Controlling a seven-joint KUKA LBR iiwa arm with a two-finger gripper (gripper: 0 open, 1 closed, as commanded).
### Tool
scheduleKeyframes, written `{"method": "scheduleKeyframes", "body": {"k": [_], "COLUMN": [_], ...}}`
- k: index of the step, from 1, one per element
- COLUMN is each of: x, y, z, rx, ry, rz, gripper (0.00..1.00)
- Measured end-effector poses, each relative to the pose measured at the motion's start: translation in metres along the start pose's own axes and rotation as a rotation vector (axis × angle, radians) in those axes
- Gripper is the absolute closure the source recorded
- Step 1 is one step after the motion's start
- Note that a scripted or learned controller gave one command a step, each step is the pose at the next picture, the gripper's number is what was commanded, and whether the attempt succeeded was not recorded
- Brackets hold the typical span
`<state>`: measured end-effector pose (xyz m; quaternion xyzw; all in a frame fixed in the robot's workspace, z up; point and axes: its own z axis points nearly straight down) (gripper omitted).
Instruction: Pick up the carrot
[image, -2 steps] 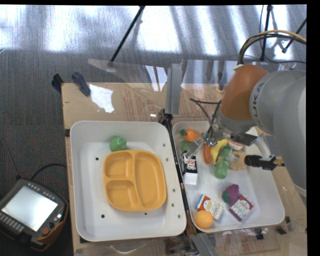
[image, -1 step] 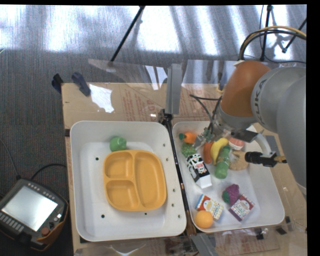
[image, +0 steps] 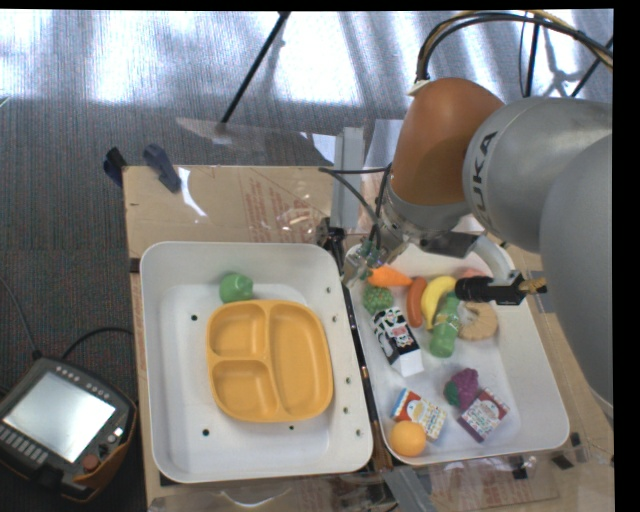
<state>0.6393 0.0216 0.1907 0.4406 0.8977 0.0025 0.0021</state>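
The carrot (image: 389, 276) is a small orange piece lying at the back left corner of the right bin (image: 540, 400), its tip pointing right toward a banana (image: 437, 298). My gripper (image: 364, 256) hangs from the grey and orange arm directly over the carrot's left end, close to or touching it. The wrist and cables hide much of the gripper, and whether the carrot is between its tips cannot be made out. A green leafy toy (image: 377, 298) sits just in front of the carrot.
The right bin also holds a red-orange sausage (image: 415, 300), milk carton (image: 397, 338), green bottle (image: 444, 336), cookie (image: 479, 322), grapes (image: 462, 386), small boxes and an orange (image: 408, 438). The left bin (image: 180, 420) holds a yellow divided plate (image: 268, 360) and a green toy (image: 236, 288).
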Motion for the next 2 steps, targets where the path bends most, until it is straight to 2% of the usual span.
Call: {"method": "scheduleKeyframes", "body": {"k": [1, 2], "x": [-0.038, -0.010], "y": [-0.024, -0.067], "z": [-0.071, -0.026], "rx": [-0.001, 0.007], "ry": [-0.005, 0.005], "rz": [-0.058, -0.450], "gripper": [1.00, 1.00]}}
